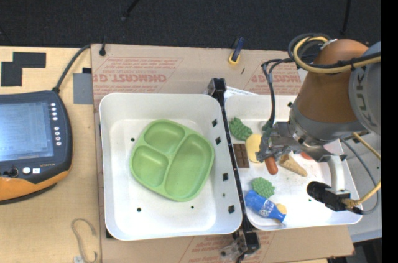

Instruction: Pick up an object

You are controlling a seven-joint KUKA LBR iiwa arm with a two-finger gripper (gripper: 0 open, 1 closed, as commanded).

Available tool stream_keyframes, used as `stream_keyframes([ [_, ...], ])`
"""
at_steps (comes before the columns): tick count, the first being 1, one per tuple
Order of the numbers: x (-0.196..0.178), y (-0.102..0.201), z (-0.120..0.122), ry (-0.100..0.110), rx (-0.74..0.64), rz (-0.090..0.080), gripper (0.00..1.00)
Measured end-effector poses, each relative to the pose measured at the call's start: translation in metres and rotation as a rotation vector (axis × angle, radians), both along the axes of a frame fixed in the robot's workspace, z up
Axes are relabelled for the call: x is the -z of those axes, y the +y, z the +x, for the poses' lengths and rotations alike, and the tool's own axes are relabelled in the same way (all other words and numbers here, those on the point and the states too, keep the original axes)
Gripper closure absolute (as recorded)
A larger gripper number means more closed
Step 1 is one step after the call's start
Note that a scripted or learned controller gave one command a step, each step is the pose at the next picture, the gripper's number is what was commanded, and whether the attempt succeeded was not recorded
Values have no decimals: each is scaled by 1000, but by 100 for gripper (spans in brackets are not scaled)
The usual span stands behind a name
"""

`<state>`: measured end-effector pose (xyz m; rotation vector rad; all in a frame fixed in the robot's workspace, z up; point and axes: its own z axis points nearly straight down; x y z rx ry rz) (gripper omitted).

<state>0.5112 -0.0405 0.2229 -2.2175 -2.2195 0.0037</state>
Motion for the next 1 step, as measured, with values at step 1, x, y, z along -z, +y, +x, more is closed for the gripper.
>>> stream_keyframes([
  [1, -13, 13, 4, -1, 0, 0, 100],
])
